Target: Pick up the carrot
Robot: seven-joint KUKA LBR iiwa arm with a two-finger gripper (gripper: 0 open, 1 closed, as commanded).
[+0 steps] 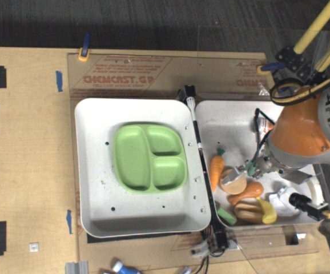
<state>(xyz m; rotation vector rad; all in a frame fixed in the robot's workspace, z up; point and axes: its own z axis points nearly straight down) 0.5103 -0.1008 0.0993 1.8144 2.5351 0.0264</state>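
The carrot (216,173) is orange with a small green top. It lies in the right bin (228,121) close to that bin's left wall, its green end pointing away from me. My gripper (254,166) hangs under the orange wrist band (299,135), low over the bin. It is a short way right of the carrot, above the pile of toy food. The wrist and cables hide much of the gripper.
The left bin (96,124) holds a green divided plate (149,157). Just below and right of the carrot lie a tan slice (236,185), an orange piece (252,190), a brown bun (246,210), a yellow banana (268,211) and a green piece (226,216).
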